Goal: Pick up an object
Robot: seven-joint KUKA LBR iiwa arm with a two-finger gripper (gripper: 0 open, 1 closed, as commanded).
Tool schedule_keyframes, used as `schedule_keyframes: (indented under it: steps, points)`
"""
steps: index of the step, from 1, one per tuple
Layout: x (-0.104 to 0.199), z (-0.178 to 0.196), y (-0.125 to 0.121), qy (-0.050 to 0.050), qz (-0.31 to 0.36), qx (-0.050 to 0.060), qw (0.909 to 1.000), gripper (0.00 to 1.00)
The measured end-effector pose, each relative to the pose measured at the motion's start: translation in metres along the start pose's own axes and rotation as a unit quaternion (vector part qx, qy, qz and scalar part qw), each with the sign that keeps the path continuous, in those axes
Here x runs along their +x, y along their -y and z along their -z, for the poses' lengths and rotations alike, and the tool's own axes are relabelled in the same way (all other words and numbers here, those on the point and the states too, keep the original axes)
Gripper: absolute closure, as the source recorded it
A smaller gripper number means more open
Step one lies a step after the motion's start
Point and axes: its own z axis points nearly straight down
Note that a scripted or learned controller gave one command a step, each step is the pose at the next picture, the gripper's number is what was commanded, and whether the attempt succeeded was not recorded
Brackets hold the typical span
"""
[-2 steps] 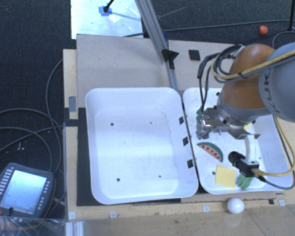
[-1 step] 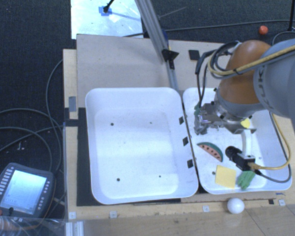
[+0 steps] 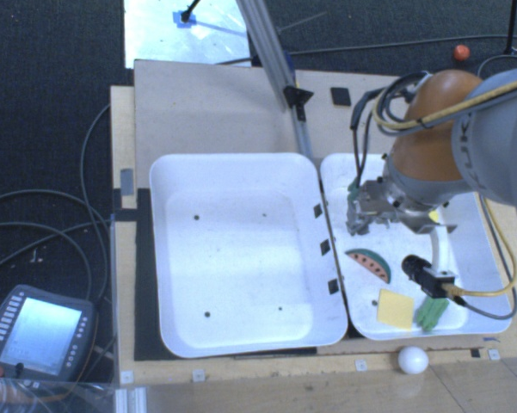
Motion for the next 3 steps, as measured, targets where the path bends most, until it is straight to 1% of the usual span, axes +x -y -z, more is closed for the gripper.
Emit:
schedule_keyframes:
  steps: [1, 2, 3]
  points:
    - [-0.005, 0.061, 0.027, 0.000, 0.000, -0.002, 1.0000, 1.00]
    - [0.010, 0.037, 0.022, 0.000, 0.001, 0.001, 1.0000, 1.00]
    - [0.017, 0.052, 0.035, 0.000, 0.001, 0.000, 1.0000, 1.00]
